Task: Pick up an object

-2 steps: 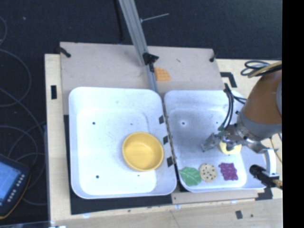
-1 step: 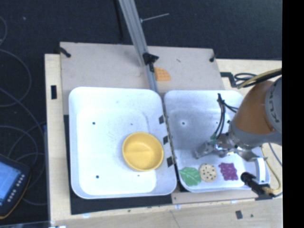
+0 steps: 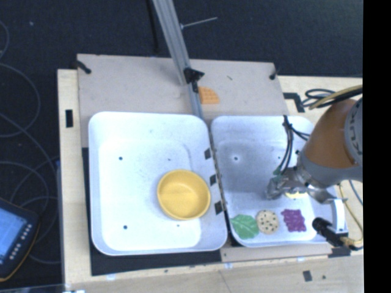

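Candidate objects are lying in a row along the near wall of the right-hand shallow white bin (image 3: 244, 133): a flat green leaf-shaped piece (image 3: 244, 226) toward that bin's near-left corner, a round tan cookie-like disc with dark specks (image 3: 266, 221) just beside it, and a flat purple knobbly piece (image 3: 294, 220) next along, all three apart from one another by narrow gaps. Judging by their thin profiles and toy-like look, they are probably light, fairly stiff or slightly rubbery, and not fragile; being flat against the bin floor, they are likely awkward to pinch, so a hold across the narrow width of the disc or across an edge of the purple piece seems most promising, with slipping out a real risk. The two-finger gripper (image 3: 282, 187) is hanging low over the same bin, just behind the cookie-like disc and purple piece, and a pale yellowish patch is showing just beside it toward the arm; I cannot tell what that is. Whether the tool is apart or together cannot be told from this slant, and nothing is visibly between its tips. The grey arm with orange band (image 3: 333, 142) is reaching in over that bin's right wall. In the left-hand shallow white bin (image 3: 122, 133), well apart from the row, a round yellow plastic bowl (image 3: 182, 194) is sitting upright, near the divider.
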You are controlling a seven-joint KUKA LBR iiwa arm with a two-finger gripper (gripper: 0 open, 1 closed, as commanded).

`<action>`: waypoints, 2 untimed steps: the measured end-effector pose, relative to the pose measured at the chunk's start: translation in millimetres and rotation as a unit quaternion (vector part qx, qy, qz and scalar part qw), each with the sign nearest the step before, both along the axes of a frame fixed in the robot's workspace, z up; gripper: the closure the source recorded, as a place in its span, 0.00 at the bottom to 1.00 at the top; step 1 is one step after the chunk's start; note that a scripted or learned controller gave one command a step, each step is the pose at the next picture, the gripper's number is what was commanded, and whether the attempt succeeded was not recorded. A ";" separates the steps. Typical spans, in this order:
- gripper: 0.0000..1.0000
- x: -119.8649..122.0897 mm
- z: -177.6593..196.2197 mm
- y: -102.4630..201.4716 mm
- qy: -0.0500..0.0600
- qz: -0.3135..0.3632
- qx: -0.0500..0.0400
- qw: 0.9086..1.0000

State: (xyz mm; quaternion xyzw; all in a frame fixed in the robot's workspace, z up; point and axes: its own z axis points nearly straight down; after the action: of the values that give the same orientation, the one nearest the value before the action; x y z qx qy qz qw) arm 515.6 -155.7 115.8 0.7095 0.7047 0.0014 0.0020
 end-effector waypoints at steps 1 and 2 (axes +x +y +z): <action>1.00 1.4 58.5 8.0 -0.002 0.005 -0.001 1.000; 1.00 -5.2 114.7 1.8 -0.002 0.005 -0.001 1.000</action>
State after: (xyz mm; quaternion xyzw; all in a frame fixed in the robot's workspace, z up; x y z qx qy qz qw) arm 510.4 -153.8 230.4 0.7057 0.7085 0.0019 0.0041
